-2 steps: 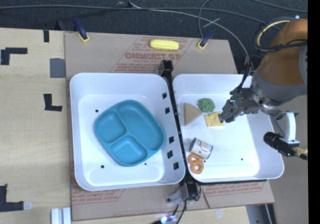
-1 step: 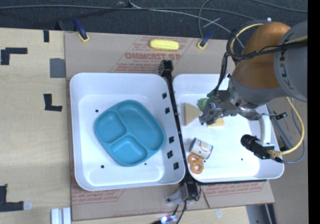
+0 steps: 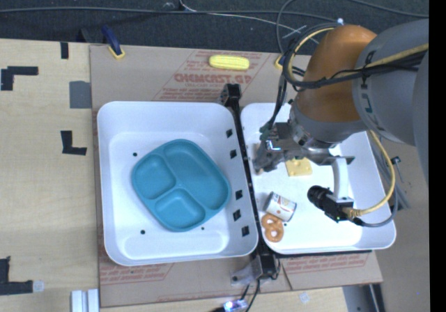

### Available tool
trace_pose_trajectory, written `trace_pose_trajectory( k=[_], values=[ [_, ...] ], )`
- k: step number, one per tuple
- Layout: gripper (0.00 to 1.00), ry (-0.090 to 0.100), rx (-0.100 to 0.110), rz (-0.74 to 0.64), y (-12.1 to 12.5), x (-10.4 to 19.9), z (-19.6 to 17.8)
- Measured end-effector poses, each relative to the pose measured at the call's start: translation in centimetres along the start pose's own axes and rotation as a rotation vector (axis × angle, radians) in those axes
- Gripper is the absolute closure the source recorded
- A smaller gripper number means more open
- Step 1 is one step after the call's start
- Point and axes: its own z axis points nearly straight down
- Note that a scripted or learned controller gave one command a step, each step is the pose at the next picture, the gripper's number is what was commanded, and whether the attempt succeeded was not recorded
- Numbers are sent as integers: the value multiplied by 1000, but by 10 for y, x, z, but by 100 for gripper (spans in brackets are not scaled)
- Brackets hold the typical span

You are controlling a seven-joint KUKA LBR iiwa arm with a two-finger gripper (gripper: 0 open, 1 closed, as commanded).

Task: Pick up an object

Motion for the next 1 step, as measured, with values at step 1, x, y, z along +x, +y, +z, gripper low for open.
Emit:
trace_pose_trajectory(
  k=[1],
  values=[
    [100, 1, 1, -2, 11, 62, 3]
  ],
)
